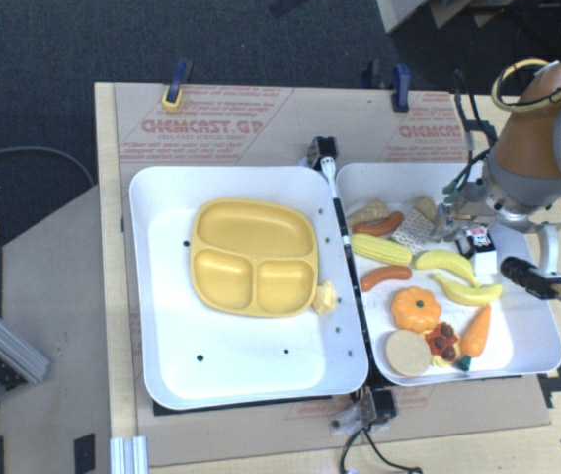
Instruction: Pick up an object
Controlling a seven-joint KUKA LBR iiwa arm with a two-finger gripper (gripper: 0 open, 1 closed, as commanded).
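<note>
Two shallow white bins sit side by side on the cardboard-covered surface (pixel 261 117). The left bin (pixel 162 363) holds a yellow plastic three-compartment plate (pixel 254 257) in its rear half, with a small pale yellow piece (pixel 324 297) touching the plate's right front corner, against the bin's right wall. The right bin (pixel 532 349) holds toy food: a red sausage (pixel 379 225) at the back, a yellow corn cob (pixel 381 250) just before it, a second red sausage (pixel 384 276) nearer, and two yellow bananas (pixel 458 275) to their right. Nearer the front lie an orange pumpkin (pixel 418 309), a round beige biscuit (pixel 407 353), a cluster of red berries (pixel 442 341) and an orange carrot (pixel 475 330) rightmost. The grey arm with an orange band (pixel 532 141) hangs over the right bin's rear right.
</note>
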